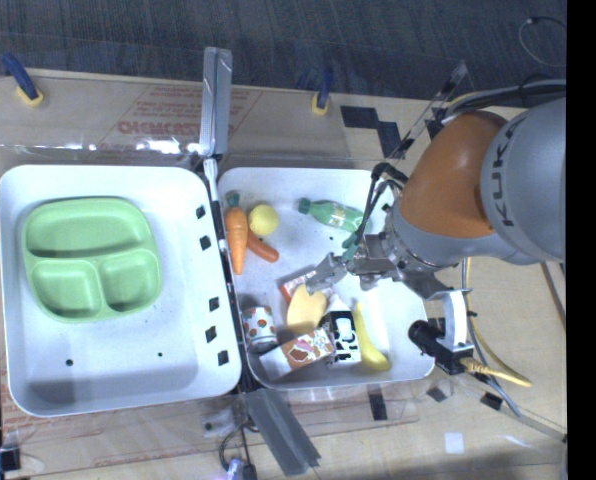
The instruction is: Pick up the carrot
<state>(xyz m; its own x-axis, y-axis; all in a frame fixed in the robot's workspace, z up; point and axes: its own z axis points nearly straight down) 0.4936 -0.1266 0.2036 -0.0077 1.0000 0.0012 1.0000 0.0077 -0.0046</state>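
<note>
Over the right bin [278, 183], camera view: my gripper [328, 273] sits mid-bin w/ the arm [458, 193] reaching in from the right, orange band above the wrist. Fingers point left toward the clutter; nothing between them that I can see, but can't tell how far apart they stand, too dark and small.

Carrot [237, 238] lies along the bin's left wall, tip toward me, just beside a yellow lemon [263, 219] and touching a second, smaller carrot [261, 250]. Gripper well short of it, nearer the cheese wedge [306, 311] and banana [370, 343]. Green bottle [330, 211] up by the far wall. Left bin [18, 368] holds a green divided tray [90, 256].

My read: approach step, no grasp yet. Next move needs travel left toward the wall, fingers straddling the carrot's width, clear of lemon and bin lip. Tight spot.
</note>
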